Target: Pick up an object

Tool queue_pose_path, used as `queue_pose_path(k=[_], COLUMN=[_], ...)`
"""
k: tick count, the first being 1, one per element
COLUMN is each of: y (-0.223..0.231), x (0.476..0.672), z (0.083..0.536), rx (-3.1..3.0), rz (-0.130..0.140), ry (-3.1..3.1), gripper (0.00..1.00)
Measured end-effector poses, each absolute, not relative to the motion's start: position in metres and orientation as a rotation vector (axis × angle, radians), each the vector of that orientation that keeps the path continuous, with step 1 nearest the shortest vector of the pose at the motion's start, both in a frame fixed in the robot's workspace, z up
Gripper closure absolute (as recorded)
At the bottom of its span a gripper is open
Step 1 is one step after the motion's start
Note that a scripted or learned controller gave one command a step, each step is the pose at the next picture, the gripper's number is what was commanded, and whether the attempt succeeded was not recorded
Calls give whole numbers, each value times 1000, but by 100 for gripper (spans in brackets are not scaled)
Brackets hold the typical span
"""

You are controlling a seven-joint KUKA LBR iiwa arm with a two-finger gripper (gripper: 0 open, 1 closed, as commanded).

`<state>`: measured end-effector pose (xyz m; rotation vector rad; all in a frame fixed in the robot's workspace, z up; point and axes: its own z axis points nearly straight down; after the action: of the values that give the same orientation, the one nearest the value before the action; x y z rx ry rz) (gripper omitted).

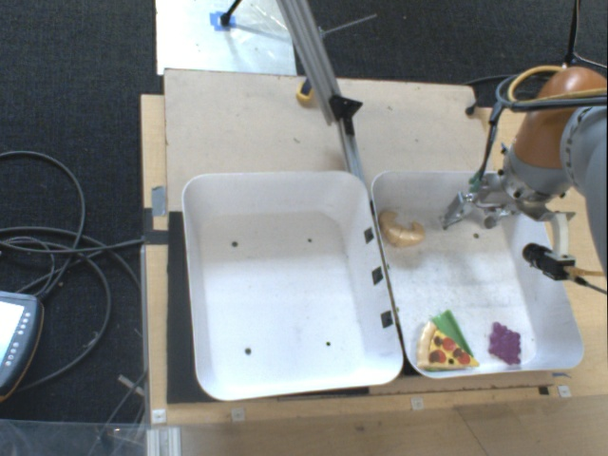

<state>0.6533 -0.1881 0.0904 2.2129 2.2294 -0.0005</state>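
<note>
Camera view, pincer (454,218) beside croissant (401,228)

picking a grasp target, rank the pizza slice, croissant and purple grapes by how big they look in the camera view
1. pizza slice, largest, lying at the front of the right bin.
2. croissant, a little smaller, by the divider wall.
3. purple grapes, smallest.
The pizza slice lies nearer the camera than the croissant, so that gap is unsure.

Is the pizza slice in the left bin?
No, the pizza slice lies in the right bin, near its front edge beside the purple grapes.
</note>
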Motion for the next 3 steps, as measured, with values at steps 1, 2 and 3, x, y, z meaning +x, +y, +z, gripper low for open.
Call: queue_pose_path(k=[1, 2, 3], y=[-188, -188, -189], x=[655, 659, 658], z=[103, 169, 214], rx=[2206, 2208, 2210], rz=[3, 8, 6], ry=[2229, 2222, 2224], gripper=[100, 100, 100])
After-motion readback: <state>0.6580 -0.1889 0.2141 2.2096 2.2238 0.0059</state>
